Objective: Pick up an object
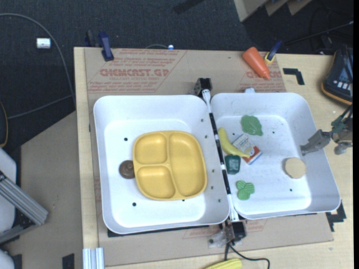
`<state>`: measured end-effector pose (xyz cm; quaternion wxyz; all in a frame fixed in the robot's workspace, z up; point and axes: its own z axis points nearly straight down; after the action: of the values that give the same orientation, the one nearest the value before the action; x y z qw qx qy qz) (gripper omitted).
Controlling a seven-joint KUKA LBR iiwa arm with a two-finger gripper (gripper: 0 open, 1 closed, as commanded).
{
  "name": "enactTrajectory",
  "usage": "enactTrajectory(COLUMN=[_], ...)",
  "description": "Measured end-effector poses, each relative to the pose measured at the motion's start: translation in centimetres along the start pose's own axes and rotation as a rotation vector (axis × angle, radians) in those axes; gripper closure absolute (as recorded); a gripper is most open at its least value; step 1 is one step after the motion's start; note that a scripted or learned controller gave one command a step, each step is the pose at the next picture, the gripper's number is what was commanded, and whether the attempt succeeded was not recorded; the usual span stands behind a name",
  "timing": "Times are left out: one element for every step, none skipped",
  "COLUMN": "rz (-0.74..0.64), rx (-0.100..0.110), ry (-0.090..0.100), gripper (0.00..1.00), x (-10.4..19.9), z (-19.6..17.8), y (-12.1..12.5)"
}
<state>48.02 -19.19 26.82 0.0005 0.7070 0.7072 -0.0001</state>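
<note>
The right bin (303,108) holds a green leafy piece (251,125), a yellow banana (226,143), a small red and white packet (247,147), a dark green can (232,163), a green broccoli-like piece (244,189) and a round tan bun (294,167). My gripper (326,140) hangs over that bin's right rim, up and to the right of the bun, with nothing visibly held. In the left bin (112,116) lies a yellow divided plate (169,165) with a brown round disc (127,169) at its left edge.
An orange carrot-like toy (257,63) lies on the bench behind the right bin. A blue clamp (105,45) stands at the bench's back left. A black device (340,77) sits at the far right. A clip (203,86) joins the bins at the back.
</note>
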Motion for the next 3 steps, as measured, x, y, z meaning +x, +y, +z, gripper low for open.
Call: enactTrajectory(rz=[-0.001,-0.001,0.0], rx=[0.003,-0.003,-0.002], ry=[0.002,0.001,-0.001], gripper=[0.0,0.0,0.0], x=[1.2,9.3,6.5], z=[10.8,18.3,18.3], y=[6.9,14.1,17.8])
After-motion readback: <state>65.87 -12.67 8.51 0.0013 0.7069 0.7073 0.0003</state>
